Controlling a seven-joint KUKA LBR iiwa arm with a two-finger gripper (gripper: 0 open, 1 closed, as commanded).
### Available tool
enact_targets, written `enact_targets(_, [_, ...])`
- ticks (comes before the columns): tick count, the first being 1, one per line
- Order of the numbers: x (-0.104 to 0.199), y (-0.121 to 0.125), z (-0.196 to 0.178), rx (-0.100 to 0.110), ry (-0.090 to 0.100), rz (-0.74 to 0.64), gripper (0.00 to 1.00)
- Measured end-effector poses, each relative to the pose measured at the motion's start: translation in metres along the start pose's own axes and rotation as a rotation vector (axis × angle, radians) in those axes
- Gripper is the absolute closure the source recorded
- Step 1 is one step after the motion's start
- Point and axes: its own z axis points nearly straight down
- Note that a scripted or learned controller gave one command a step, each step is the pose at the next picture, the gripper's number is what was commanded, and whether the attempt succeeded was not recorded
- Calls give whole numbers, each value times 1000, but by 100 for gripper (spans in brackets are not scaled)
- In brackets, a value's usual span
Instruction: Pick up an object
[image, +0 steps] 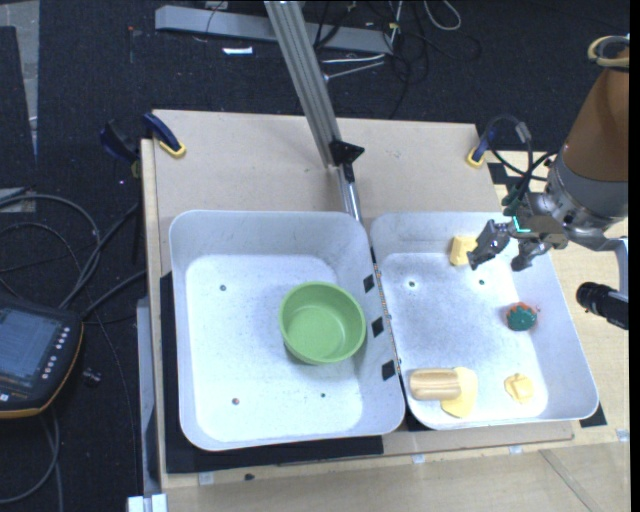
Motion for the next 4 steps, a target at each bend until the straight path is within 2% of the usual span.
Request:
enact_targets(1, [0, 0, 0, 0, 0, 0, 0])
enact_targets(3, [-15, 10, 109, 5, 1, 0, 0])
enact_targets(4, [-9, 14, 168, 5, 1, 0, 0])
